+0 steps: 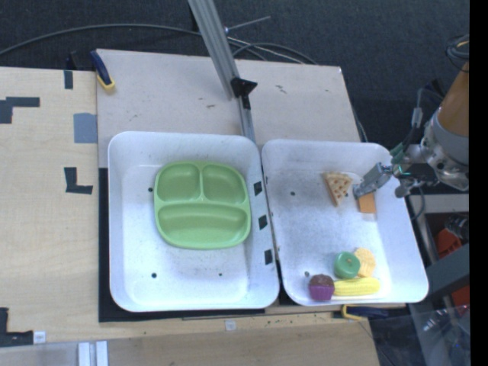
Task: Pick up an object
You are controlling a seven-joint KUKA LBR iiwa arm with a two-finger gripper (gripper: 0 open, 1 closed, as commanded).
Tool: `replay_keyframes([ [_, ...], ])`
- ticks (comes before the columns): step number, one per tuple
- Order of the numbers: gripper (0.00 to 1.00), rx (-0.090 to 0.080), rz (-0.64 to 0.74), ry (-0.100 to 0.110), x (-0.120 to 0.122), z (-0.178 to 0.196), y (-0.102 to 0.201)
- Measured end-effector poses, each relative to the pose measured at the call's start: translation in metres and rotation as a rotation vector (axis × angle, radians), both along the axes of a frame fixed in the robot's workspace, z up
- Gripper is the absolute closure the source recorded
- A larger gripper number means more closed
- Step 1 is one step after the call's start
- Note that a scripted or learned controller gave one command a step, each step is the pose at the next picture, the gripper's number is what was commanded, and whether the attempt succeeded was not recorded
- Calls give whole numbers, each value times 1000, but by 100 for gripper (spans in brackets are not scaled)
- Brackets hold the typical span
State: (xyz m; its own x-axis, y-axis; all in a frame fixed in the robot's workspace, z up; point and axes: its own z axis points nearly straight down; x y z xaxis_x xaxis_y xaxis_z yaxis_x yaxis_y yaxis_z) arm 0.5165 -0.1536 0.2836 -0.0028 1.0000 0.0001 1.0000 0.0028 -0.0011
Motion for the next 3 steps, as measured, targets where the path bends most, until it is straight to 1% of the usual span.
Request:
replay_keyframes([
  [1,0,0,0,0,0,0,0],
  [2,0,0,-2,5,-3,-50,-9],
  [3,0,2,-2,8,-5,-114,-7],
])
